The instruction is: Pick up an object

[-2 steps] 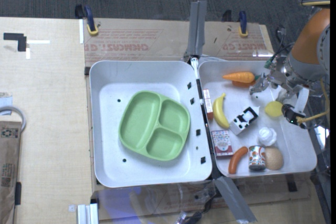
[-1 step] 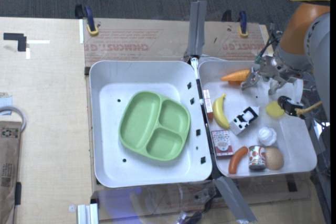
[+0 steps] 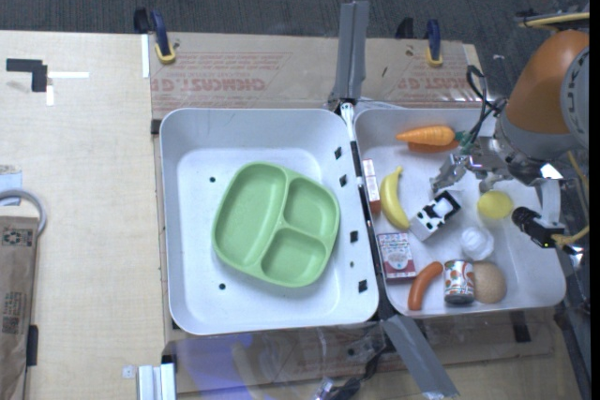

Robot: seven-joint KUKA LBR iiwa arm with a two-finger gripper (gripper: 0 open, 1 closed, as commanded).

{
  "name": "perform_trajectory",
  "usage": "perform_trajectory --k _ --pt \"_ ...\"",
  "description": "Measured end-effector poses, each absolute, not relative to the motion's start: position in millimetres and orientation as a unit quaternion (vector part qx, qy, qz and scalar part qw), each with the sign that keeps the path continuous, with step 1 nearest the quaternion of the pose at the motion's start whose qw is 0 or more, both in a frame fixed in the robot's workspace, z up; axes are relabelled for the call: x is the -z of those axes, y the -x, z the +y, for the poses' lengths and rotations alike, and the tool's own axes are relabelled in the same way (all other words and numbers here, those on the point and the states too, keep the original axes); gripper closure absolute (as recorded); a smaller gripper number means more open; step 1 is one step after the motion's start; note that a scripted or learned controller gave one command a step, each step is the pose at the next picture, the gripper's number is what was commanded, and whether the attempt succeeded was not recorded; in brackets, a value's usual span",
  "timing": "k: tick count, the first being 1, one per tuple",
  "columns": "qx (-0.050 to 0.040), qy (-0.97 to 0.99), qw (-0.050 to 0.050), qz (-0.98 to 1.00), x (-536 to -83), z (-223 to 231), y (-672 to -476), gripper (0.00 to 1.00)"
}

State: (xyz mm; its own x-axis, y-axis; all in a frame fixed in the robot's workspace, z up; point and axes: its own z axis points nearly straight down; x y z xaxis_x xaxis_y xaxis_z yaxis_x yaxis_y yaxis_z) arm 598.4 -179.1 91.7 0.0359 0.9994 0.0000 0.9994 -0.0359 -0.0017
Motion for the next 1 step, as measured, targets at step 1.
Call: perform_trajectory --k 1 --pt "-0.0008 0.754 0.001 -0.657 -91.4 -130.7 -551.9 0.0"
